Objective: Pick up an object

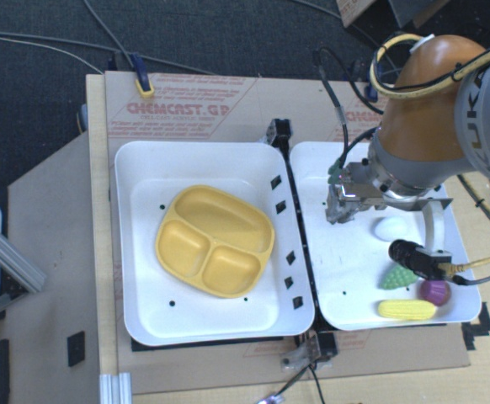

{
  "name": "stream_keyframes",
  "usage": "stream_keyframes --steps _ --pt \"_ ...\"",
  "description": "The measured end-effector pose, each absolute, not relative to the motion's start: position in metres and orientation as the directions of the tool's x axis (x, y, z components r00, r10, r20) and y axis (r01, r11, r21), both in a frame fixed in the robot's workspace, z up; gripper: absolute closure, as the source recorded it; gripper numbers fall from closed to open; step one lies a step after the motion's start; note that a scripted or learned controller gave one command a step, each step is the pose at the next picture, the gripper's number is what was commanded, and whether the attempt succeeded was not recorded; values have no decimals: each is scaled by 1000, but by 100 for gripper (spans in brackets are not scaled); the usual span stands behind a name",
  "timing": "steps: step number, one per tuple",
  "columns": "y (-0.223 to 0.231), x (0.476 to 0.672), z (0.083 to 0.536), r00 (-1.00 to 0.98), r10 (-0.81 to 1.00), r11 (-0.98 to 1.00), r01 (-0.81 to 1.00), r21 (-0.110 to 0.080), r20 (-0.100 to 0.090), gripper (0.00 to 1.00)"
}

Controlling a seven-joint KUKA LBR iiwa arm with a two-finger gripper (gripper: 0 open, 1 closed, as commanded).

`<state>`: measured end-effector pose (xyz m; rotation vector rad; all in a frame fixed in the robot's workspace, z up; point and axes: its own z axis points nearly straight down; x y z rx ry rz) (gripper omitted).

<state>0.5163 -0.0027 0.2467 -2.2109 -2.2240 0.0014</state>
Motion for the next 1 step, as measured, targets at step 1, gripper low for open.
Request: stream_keyframes --steps 1 --pt "53 517 226 -5 1000 5 1000 -6 2 100"
